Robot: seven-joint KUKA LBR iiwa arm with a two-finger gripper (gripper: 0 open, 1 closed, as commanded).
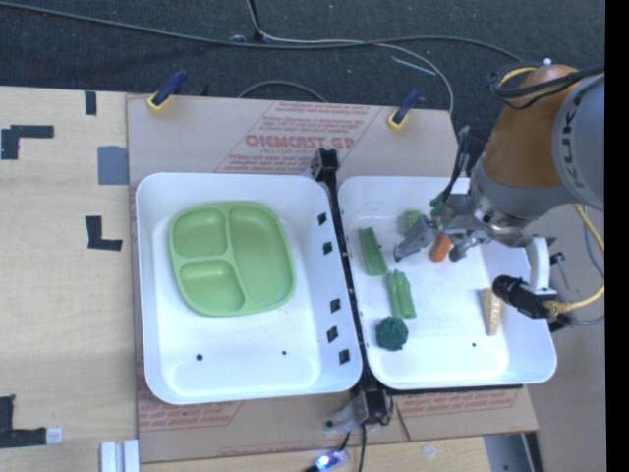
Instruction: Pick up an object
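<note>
The left bin (157, 293) held a green divided plate (233, 259), which lay in the half of that bin away from the camera. The right bin (521, 367), taken here as the landmark, stood directly beside it along a shared black divider (339, 264). The arm (536, 146) reached over the right bin's far right corner, and the gripper (429, 240) hung above the bin's far middle area with its jaws spread apart and nothing visible between them. Within the right bin, a long green piece (371, 250) lay near the left wall, and a second green piece (400, 294) lay toward the centre. A dark green round object (392, 333) rested nearer the front. A tan cone-shaped piece (490, 311) lay by the right wall. A small orange object (440, 249) sat just beside the fingers.
</note>
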